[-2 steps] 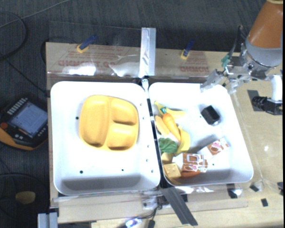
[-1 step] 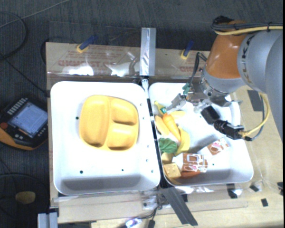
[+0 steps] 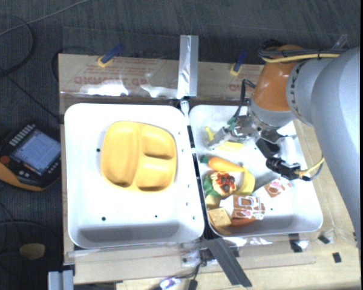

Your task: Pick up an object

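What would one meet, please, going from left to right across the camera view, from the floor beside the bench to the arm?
Orange-cased handheld device → yellow divided tray in the left bin → orange carrot in the right bin → grey arm.

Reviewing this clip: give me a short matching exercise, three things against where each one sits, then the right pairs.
Things:
1. yellow tray
2. carrot
3. gripper

Places:
A. upper part of the right bin
B. middle of the left bin
C. among the toys in the right bin, below the gripper in the view

Pairs: 1-B, 2-C, 3-A
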Action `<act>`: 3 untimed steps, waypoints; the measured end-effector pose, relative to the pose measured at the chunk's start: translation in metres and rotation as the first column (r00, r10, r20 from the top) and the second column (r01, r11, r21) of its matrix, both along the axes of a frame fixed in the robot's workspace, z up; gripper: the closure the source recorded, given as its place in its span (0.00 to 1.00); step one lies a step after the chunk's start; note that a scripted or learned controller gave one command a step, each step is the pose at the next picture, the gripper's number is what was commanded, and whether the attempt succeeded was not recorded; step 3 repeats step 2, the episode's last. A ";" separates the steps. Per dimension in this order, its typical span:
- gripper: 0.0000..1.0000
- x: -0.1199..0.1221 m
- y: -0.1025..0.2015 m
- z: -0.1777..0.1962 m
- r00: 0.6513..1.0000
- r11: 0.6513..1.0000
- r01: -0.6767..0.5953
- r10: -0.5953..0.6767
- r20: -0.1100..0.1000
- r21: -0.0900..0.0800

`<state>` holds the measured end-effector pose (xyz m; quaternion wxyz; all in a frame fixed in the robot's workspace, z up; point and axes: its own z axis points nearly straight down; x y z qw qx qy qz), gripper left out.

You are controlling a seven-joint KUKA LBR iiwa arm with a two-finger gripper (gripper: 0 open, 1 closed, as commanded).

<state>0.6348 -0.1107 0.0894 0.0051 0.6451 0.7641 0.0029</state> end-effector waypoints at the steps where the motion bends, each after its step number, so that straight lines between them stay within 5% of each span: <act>1: 1.00 0.001 0.001 0.011 1.000 1.000 0.001 -0.001 0.002 0.003; 2: 1.00 0.033 0.034 0.094 0.990 0.990 0.143 -0.143 -0.013 -0.001; 3: 1.00 0.033 0.034 0.094 0.990 0.990 0.143 -0.143 -0.013 -0.001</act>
